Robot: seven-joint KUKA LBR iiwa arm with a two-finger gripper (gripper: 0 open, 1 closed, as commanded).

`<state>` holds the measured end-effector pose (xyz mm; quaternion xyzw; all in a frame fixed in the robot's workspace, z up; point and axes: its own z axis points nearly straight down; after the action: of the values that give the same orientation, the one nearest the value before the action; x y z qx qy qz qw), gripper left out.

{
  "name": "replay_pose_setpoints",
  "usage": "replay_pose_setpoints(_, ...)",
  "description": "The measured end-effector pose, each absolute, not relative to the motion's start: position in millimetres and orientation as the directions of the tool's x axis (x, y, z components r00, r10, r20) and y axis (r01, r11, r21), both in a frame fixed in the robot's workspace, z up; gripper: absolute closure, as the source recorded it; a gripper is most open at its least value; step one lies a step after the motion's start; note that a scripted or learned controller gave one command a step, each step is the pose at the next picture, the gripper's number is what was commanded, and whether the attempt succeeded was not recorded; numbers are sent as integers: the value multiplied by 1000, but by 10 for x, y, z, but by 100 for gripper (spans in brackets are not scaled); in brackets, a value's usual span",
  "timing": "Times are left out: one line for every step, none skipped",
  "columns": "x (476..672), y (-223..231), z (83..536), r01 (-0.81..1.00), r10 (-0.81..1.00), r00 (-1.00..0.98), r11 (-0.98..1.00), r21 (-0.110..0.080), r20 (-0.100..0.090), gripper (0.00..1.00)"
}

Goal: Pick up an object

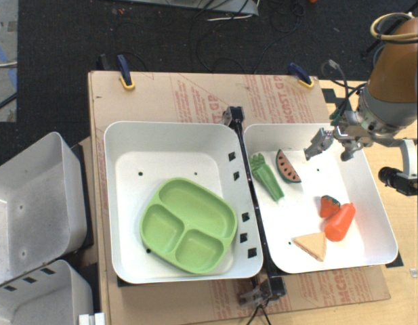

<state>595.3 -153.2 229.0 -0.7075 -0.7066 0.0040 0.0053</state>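
Watermelon slice (288, 166), green vegetable (266, 176), carrot (336, 219) and sandwich wedge (312, 245) scattered in right bin (371, 202). Jaws spread open, empty, gripper (335, 145) above that bin's far edge. Green divided plate (188, 224) in left bin (127, 154).

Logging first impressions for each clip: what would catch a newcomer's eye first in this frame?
Most striking is the lime-green divided plate lying in the left bin. Next come the toy foods scattered in the right bin: a watermelon slice beside a green vegetable, an orange carrot and a tan wedge nearer the front. The gripper hangs open over that bin's far right corner, holding nothing.
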Motion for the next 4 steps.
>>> replay_pose_setpoints(5980,-1527,2366,1000,1000,-2,2,0,0,0)
replay_pose_setpoints(6022,-1438,1796,1000,1000,-4,4,-3,0,0)
replay_pose_setpoints(6011,-1455,1361,1000,1000,1,-1,-4,0,0)
replay_pose_setpoints(6010,-1448,902,1000,1000,1,-1,-2,0,0)
